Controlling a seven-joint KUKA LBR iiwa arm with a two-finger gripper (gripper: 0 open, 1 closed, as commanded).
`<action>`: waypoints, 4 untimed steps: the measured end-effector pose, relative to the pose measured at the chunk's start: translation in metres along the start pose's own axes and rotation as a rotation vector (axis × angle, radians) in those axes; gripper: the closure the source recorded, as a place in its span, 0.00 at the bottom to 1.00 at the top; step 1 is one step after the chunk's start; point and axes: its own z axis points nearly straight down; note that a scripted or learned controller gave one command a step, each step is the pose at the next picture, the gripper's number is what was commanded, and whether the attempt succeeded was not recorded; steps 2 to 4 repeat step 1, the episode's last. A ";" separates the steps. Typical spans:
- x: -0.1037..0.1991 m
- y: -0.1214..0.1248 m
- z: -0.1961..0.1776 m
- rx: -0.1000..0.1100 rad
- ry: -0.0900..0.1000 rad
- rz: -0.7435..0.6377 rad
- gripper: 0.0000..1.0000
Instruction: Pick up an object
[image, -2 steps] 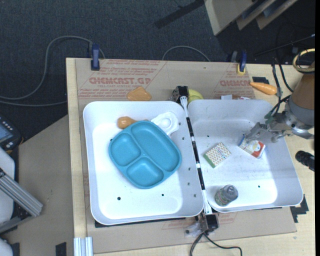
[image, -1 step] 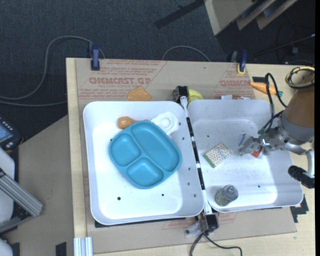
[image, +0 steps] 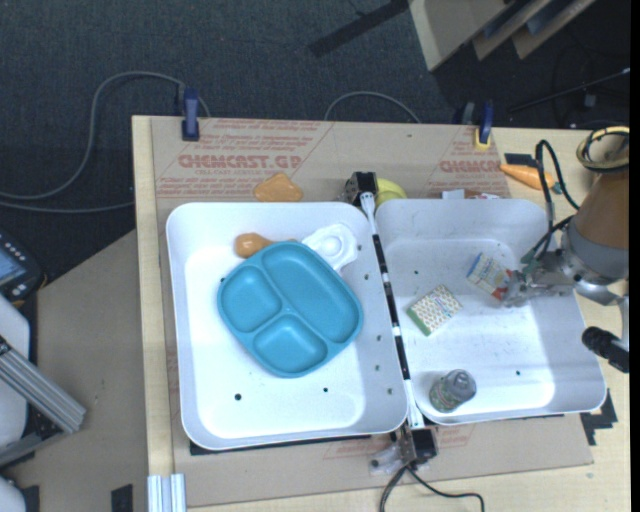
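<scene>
Blue divided plate (image: 289, 308), white bins (image: 200, 400), green-checked packet (image: 434, 309)

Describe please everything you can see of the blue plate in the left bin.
The blue plate is a rounded-square tray of matte plastic with three compartments, one large and two smaller. It lies flat and turned diagonally on the floor of the left bin. A small orange object and a white piece sit against its upper edge.

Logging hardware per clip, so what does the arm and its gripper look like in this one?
The arm enters from the right edge: a rounded grey body with a broad orange-brown band above the wrist. Dark cables loop up beside it. The gripper at its end is a small cluster of dark and metallic parts, too blurred to make out finer detail or markings.
</scene>
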 end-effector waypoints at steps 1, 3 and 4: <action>0.001 0.000 0.001 0.002 0.002 -0.001 0.00; 0.001 0.000 0.001 0.002 0.002 -0.001 0.00; 0.001 0.000 0.001 0.002 0.002 -0.001 0.00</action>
